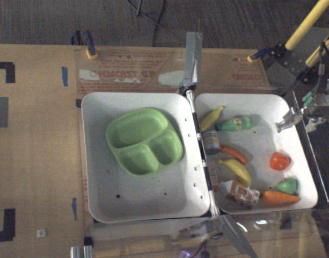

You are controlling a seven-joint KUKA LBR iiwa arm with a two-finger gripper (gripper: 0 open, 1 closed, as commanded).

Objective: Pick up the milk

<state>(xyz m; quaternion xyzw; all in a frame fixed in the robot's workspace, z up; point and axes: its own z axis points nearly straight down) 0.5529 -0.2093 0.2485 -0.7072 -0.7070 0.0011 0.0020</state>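
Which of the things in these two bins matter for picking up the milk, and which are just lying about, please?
For the job:
milk carton
gripper

Just lying about:
green divided plate
two bananas
green bottle
small can
two carrots
red pepper
green pepper

Smooth, slightly glossy white plastic in the two bins (94, 198). Inside the left one, a matt green plastic divided tray (144, 141). Printed paper carton on the milk (239, 193), beside a shiny plastic carrot (279, 198). Under the bins, matt brown cardboard (35, 160).
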